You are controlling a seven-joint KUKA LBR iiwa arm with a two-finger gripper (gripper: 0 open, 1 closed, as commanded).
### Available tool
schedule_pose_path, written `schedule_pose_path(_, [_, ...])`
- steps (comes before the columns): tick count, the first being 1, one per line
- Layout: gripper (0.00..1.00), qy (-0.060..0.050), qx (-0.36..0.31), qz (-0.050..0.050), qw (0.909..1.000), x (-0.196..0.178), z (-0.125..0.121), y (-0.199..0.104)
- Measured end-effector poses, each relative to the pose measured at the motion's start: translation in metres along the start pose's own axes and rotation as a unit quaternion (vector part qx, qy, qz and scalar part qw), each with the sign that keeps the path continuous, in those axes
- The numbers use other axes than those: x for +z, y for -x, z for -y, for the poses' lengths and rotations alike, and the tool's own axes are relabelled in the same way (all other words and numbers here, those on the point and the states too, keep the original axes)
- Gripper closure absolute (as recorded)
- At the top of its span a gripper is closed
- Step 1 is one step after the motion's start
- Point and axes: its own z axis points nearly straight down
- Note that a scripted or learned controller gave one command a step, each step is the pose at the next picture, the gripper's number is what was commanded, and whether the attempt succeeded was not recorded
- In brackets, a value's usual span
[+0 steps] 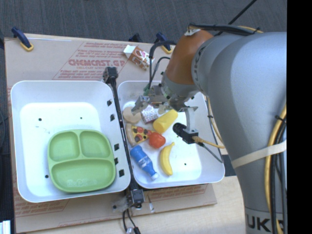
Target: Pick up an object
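Note:
My gripper (147,100) hangs low over the back left part of the right bin (210,169), under the orange wrist band. Just beneath it lie a small white and red carton (149,114) and a tan round piece (129,114). A yellow block (165,121) leans beside the carton, close to the gripper's right side. Nearer the front lie a pizza slice toy (138,133), a red tomato (156,140), a banana (166,159) and a blue bottle (143,161). Nothing is seen held.
The left bin (29,96) holds a green divided plate (81,160). A small snack box (138,57) lies on the cardboard behind the bins. Black clips sit on the divider (111,77) between the bins. The arm's bulk covers the right bin's right side.

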Motion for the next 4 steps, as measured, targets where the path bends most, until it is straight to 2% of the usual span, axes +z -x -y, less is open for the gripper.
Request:
schedule_pose_path(1, [1.0,-0.001,-0.001,0.0,1.0,-0.01,0.0,0.0])
schedule_pose_path(2, [1.0,0.002,0.001,-0.001,1.0,-0.078,0.025,-0.063])
schedule_pose_path(3, [0.0,0.001,0.001,-0.001,1.0,-0.077,0.025,-0.062])
schedule_pose_path(4, [0.0,0.002,0.003,-0.001,1.0,-0.077,0.019,-0.014])
